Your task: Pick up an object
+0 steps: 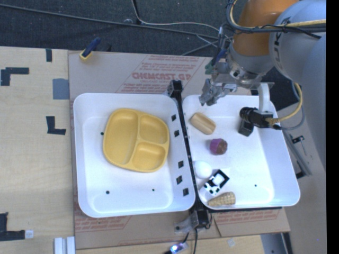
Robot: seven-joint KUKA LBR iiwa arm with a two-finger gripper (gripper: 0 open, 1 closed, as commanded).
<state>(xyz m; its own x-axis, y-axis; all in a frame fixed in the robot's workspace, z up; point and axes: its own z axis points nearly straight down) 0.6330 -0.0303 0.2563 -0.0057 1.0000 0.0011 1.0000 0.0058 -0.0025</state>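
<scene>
Smooth, faintly glossy white plastic for both bins (90, 157), matt yellow plastic for the divided plate (136, 140), matt brown printed cardboard (137, 70) beneath on a pale wood-grain surface (32, 157), glossy orange band (262, 15) over satin grey casing on the arm (302, 36).

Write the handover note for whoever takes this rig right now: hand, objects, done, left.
Hand: above the far edge of the right bin, nothing seen between its fingers.
Right bin: tan bread roll just below the hand, purple ball, white egg, black-and-white block, waffle cone.
Left bin: yellow divided plate.
Done: nothing picked yet.
Left: descend, grasp one object, probably the roll, and lift.
</scene>
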